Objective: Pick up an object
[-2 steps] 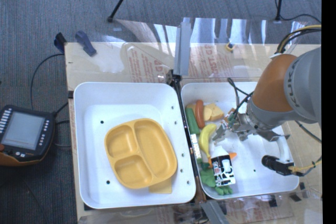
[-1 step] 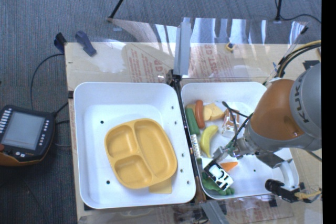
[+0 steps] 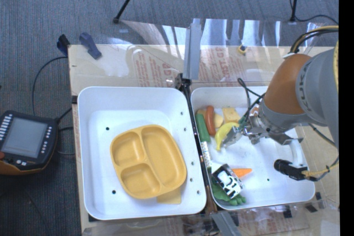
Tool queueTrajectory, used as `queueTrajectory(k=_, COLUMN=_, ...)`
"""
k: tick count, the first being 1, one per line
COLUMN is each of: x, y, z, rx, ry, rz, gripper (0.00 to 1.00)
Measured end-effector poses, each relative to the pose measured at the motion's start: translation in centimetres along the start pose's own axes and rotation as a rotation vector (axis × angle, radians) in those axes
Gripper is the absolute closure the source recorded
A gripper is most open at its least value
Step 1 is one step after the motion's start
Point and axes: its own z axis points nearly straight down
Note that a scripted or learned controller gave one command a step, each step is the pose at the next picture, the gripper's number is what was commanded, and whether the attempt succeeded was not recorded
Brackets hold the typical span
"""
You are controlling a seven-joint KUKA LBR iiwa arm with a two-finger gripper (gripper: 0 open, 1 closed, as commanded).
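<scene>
The right bin (image 3: 287, 188) holds several toy foods along its left side. A yellow banana (image 3: 223, 133) lies beside a green cucumber (image 3: 202, 126), a red sausage (image 3: 210, 114) and a pale yellow block (image 3: 230, 114). Lower down are an orange carrot (image 3: 242, 172), a black-and-white object (image 3: 226, 180) and green pea pods (image 3: 228, 195). My gripper (image 3: 238, 134) is low in the right bin, right next to the banana's right edge. The wrist body covers where they meet, so I cannot tell whether they touch.
The left bin (image 3: 97, 119) bears a yellow divided plate (image 3: 147, 161). A black cylindrical arm part (image 3: 287, 167) hangs over the right bin's right half. A metal divider (image 3: 192, 58) stands behind the bins, and a handheld screen (image 3: 25, 141) lies off the bench at left.
</scene>
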Motion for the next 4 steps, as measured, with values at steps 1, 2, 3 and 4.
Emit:
queueTrajectory(k=1, x=1.9, y=3.0, z=0.0, rx=0.002, ry=0.001, rz=0.115, gripper=0.0)
queueTrajectory(k=2, x=2.0, y=2.8, z=-0.4, rx=0.015, ry=0.002, rz=0.109, gripper=1.0)
queueTrajectory(k=3, x=3.2, y=-1.3, z=-2.9, rx=-0.001, ry=0.0, rz=0.036, gripper=1.0)
queueTrajectory(k=4, x=11.2, y=3.7, z=-10.4, rx=-0.007, ry=0.0, rz=-0.049, gripper=1.0)
